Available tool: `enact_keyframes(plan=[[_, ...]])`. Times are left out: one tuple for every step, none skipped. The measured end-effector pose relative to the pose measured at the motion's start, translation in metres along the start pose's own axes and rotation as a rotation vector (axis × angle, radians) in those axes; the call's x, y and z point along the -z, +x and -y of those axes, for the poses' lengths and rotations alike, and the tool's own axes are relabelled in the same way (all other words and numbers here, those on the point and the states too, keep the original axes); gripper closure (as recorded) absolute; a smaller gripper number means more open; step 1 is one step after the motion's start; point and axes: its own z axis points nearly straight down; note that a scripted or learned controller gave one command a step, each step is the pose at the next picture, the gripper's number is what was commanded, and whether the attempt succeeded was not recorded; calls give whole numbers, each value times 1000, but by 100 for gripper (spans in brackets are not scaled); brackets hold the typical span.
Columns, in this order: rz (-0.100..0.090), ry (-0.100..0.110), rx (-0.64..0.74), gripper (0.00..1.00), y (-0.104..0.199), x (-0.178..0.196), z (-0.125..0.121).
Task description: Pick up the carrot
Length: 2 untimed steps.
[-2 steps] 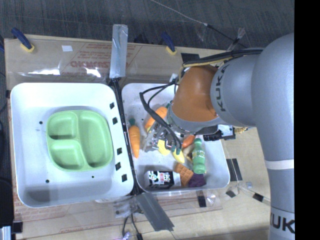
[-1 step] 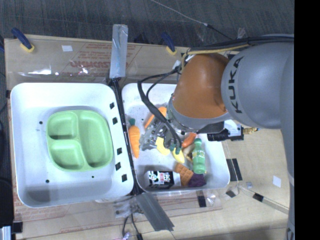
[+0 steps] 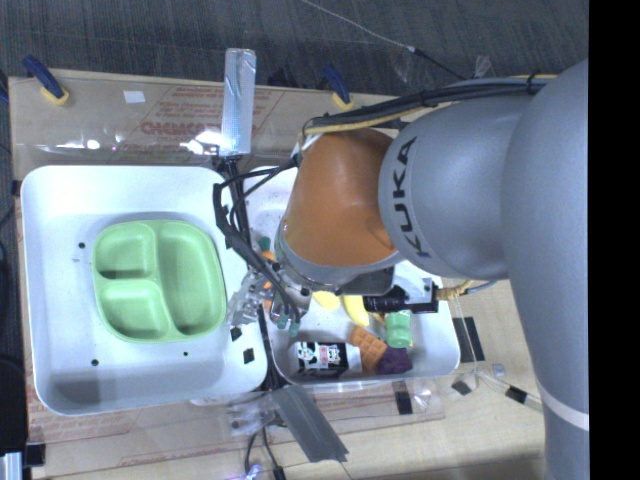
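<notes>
An orange, ridged, tapered piece [image 3: 367, 347] that looks like the carrot lies near the front of the right bin [image 3: 440, 353], between a yellow item [image 3: 355, 308] and a purple one [image 3: 396, 363]. My gripper [image 3: 262, 303] hangs low over the right bin's left side, close to the wall between the two bins. It is left of the orange piece and apart from it. Cables and metal parts crowd the gripper, and I make out nothing held in it. The arm's orange band and grey body hide most of the right bin.
A green three-compartment tray [image 3: 160, 278] sits in the left bin [image 3: 50, 268]. The right bin also holds a black-and-white bottle [image 3: 321, 358] lying at its front and a green item [image 3: 399, 329]. A metal bracket [image 3: 239, 103] stands at the back edge.
</notes>
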Motion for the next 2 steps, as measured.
enact_keyframes(plan=[[9,-1,-56,100,-24,48,61],[1,2,-77,100,-39,2,98]])
